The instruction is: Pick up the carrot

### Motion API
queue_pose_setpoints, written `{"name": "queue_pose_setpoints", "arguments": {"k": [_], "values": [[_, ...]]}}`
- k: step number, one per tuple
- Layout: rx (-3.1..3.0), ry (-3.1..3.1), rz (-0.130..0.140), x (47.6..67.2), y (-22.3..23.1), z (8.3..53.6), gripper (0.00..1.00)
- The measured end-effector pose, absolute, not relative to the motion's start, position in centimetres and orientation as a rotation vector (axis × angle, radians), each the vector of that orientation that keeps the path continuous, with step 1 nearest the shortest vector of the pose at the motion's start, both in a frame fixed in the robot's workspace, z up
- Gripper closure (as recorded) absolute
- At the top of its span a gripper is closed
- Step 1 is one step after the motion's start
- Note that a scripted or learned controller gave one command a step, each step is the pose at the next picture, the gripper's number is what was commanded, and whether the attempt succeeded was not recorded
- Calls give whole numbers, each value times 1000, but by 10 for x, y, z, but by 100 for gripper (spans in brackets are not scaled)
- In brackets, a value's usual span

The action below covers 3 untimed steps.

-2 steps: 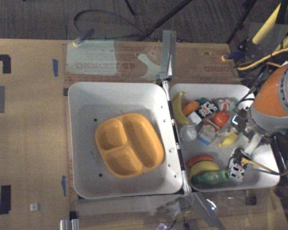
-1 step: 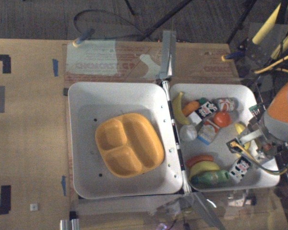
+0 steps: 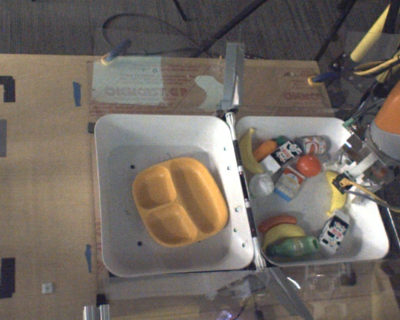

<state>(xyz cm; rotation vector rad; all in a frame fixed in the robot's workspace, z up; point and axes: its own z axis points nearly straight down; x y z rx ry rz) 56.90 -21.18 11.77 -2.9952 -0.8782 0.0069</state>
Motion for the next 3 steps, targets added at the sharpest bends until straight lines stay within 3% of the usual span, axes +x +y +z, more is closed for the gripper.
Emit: {"name": "queue_pose_setpoints", "arguments": {"k": [1, 2, 3], "values": [[-2904, -1151, 0, 595, -197, 94, 0], [-3050, -744, 0, 550, -185, 85, 0], [-3174, -315, -52, 529, -159, 94, 0]]}}
